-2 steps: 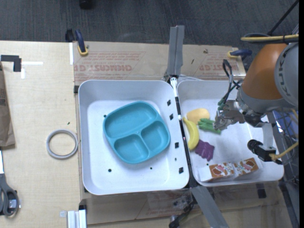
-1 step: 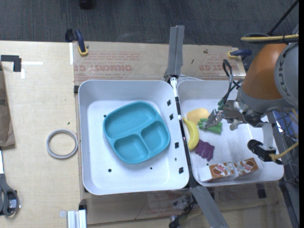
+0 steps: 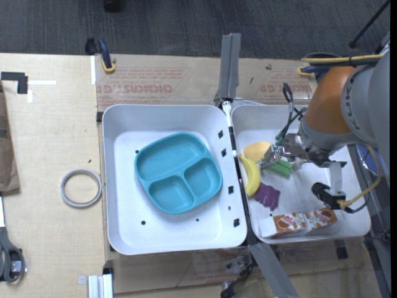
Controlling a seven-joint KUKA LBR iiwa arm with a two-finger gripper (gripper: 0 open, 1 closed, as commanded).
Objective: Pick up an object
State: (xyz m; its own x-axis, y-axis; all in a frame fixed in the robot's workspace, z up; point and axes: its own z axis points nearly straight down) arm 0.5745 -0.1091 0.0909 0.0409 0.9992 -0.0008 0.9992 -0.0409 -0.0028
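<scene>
The right bin (image 3: pixel 291 120) holds a yellow banana (image 3: pixel 252 177), a round yellow fruit (image 3: pixel 257 149), a green block (image 3: pixel 281 169), a purple piece (image 3: pixel 268 195) and an orange-and-white carton (image 3: pixel 301 222) along the front wall. My gripper (image 3: pixel 273 158) is low in this bin, at the left end of the green block and just right of the yellow fruit. The wrist hides part of the green block.
A blue divided plate (image 3: pixel 180 172) lies in the left bin (image 3: pixel 118 185). On the bench to the left are a grey tape ring (image 3: pixel 81 187) and scissors (image 3: pixel 10 261). A metal divider post (image 3: pixel 229 67) stands between the bins at the back.
</scene>
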